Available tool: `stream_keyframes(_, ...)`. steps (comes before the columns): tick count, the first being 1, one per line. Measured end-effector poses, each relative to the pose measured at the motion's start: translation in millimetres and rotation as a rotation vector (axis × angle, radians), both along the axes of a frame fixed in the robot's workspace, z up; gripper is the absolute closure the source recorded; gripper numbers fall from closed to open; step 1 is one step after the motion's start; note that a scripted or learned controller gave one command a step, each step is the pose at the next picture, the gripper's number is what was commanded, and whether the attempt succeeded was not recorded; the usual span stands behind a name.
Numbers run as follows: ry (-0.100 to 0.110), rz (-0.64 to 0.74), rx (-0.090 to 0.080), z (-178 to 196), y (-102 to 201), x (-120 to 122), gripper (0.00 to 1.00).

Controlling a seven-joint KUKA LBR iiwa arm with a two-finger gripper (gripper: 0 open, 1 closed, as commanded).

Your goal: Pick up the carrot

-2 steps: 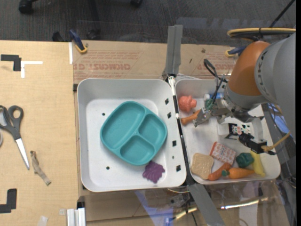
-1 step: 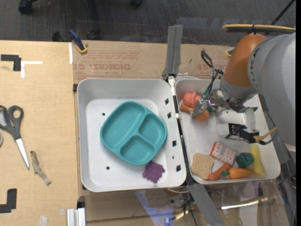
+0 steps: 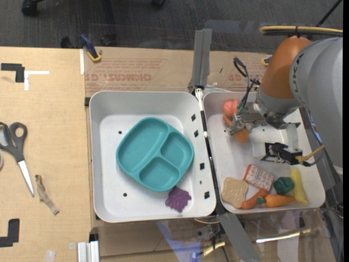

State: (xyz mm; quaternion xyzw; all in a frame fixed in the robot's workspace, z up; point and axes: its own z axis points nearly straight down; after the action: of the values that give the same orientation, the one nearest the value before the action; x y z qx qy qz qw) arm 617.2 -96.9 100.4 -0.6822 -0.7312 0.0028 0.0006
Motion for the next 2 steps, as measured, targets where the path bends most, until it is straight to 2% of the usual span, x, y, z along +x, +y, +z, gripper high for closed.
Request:
stream_keyframes(1, -0.002, -0.225, 0.001, 90.4, 123.5, -32.5, 1.0)
stream_keyframes(2, -0.002, -0.355, -0.001, 90.1, 186.4, -15.8, 1.0)
